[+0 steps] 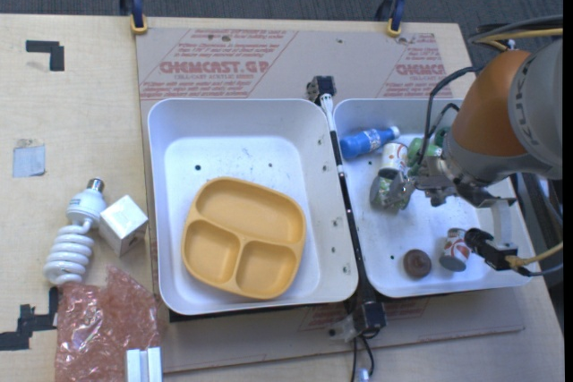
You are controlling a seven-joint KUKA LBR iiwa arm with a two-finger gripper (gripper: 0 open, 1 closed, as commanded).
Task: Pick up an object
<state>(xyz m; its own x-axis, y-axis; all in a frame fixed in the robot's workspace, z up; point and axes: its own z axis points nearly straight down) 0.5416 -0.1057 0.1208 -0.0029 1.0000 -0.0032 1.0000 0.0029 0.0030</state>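
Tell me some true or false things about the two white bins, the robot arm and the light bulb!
1. The yellow tray lies in the left bin. True.
2. The blue bottle lies in the left bin. False: it lies in the right bin, near its far left corner.
3. The light bulb lies outside both bins, on the bench to the left. True.
4. The gripper hangs over the yellow tray. False: it is over the right bin, at a crumpled greenish thing.
5. A small brown round thing lies near the front of the right bin. True.
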